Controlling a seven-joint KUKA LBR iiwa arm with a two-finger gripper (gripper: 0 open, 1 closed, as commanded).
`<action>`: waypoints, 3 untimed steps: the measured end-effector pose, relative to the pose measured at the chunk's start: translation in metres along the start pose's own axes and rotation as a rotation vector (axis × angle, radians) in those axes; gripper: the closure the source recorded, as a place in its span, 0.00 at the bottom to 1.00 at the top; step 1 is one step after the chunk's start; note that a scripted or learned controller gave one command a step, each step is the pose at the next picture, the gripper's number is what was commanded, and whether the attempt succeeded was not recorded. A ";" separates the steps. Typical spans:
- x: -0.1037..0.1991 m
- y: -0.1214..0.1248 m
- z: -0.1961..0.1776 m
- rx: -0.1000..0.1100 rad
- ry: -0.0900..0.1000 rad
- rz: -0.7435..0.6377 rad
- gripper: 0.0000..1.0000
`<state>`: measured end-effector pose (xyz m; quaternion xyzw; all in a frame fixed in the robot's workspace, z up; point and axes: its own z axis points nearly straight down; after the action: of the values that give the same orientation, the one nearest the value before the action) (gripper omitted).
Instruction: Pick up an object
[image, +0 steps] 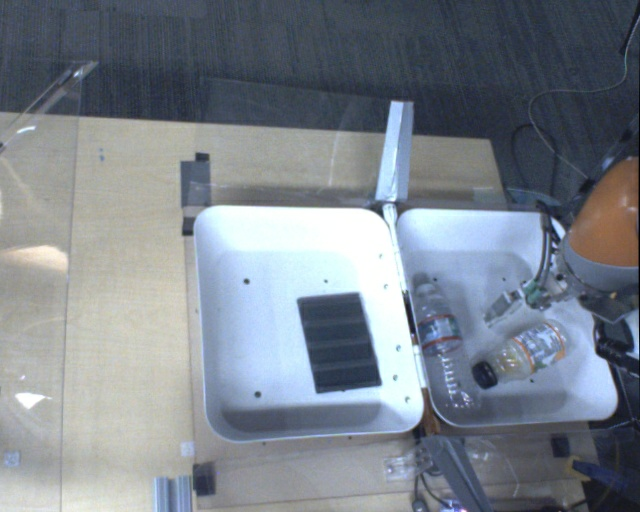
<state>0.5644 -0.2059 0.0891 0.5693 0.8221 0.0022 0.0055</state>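
Two bottles (438, 340) lay unlifted in the right bin (590, 400), the gripper (510, 303) hovering above them lower right, its grip unreadable, so picking remained.

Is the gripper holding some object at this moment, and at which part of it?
Nothing is held. The gripper hangs in the right bin, above the amber bottle, with nothing between its fingers. The clear bottle lies apart.
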 end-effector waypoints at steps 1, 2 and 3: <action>0.014 -0.037 -0.002 0.003 0.003 -0.091 0.00; 0.063 -0.053 -0.003 -0.006 -0.005 -0.317 0.00; 0.059 -0.033 -0.001 0.000 0.000 0.018 0.00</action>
<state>0.5129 -0.1622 0.0896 0.5766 0.8170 0.0023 0.0055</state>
